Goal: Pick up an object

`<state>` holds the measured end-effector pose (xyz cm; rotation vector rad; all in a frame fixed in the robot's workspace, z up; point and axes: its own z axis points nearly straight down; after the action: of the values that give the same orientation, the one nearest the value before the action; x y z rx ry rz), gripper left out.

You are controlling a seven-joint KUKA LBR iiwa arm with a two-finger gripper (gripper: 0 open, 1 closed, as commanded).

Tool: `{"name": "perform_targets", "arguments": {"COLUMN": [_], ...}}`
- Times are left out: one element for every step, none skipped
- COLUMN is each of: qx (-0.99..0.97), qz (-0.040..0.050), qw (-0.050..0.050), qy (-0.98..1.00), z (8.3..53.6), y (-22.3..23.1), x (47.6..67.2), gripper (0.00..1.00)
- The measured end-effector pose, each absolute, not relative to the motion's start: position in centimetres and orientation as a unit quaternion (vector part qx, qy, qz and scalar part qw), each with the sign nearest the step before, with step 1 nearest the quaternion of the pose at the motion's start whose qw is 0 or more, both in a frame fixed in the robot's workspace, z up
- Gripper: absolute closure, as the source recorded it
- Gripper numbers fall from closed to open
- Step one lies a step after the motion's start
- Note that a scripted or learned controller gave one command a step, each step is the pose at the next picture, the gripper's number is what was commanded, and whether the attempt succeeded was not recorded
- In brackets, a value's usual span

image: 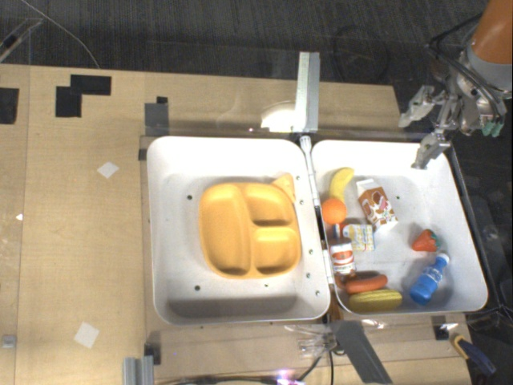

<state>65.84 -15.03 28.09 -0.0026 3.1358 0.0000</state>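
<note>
2 metal fingers hang spread apart on the gripper, nothing between them, up over the far right corner of the right bin. Above it, the arm's orange band sits at the frame's top right corner.

Below the gripper, the right bin holds the pickable things: a banana near the far left, a small brown carton beside it, and an orange against the divider. Nearer lie a pale packet, a red-and-white can, a sausage and a yellow-green pickle shape along the near wall. A strawberry and a blue bottle lie toward the right side. Print on the carton and packet is too small to read.

1 thing rests in the left bin: a yellow tray with 3 compartments.
</note>
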Motion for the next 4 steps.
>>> {"name": "perform_targets", "arguments": {"qx": [0.09, 0.15, -0.101, 0.021], "qz": [0.0004, 0.0002, -0.0009, 0.0006], "qw": [0.0, 0.004, 0.004, 0.001], "qy": [0.996, 0.989, 0.995, 1.0], "z": [18.3, 19.4, 21.3, 12.9], "y": [-20.5, -20.5, -20.6, -20.1], "x": [64.4, 65.4, 62.4, 59.9], "gripper": [0.0, 0.0, 0.0, 0.0]}}
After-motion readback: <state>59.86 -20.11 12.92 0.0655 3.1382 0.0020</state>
